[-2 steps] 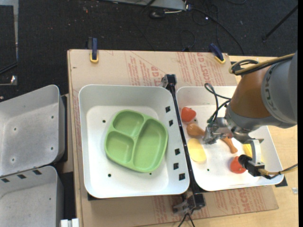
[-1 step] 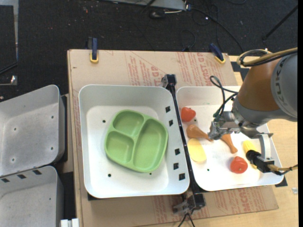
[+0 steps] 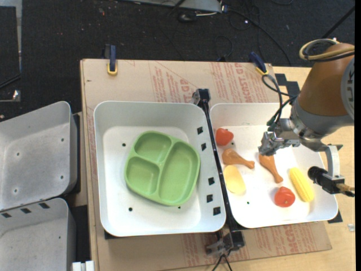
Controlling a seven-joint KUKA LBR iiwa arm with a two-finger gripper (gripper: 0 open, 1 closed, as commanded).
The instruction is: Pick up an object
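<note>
The left bin holds a green divided plate lying flat near its middle. In the right bin lie a red tomato near the dividing wall, a drumstick just below it, a pale yellow piece, a second drumstick, another red tomato and a corn cob. The gripper hangs just above the upper end of the second drumstick; how it is set cannot be told from this angle.
</note>
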